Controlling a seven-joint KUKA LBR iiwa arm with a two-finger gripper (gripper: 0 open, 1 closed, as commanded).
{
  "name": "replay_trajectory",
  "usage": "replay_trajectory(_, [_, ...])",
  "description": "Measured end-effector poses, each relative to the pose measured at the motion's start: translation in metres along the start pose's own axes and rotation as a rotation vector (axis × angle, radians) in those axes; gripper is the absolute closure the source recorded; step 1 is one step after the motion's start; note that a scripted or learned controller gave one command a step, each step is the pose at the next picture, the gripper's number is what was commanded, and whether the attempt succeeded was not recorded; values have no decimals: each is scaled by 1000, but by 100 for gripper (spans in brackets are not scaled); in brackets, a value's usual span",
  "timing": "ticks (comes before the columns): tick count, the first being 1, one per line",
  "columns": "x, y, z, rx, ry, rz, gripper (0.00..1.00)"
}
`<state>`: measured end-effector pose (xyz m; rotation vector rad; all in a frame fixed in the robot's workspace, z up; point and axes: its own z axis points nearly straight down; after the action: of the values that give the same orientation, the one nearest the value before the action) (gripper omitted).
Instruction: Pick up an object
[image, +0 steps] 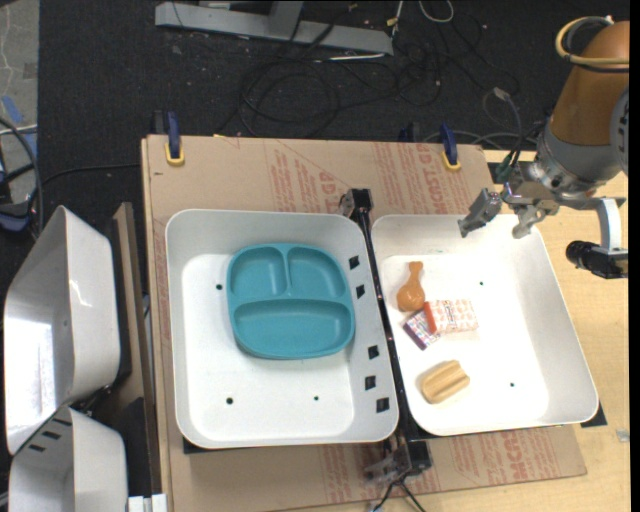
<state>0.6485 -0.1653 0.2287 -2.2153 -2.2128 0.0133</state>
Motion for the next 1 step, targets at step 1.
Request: replay_trajectory(1, [1, 2, -10, -13, -2, -3, 0])
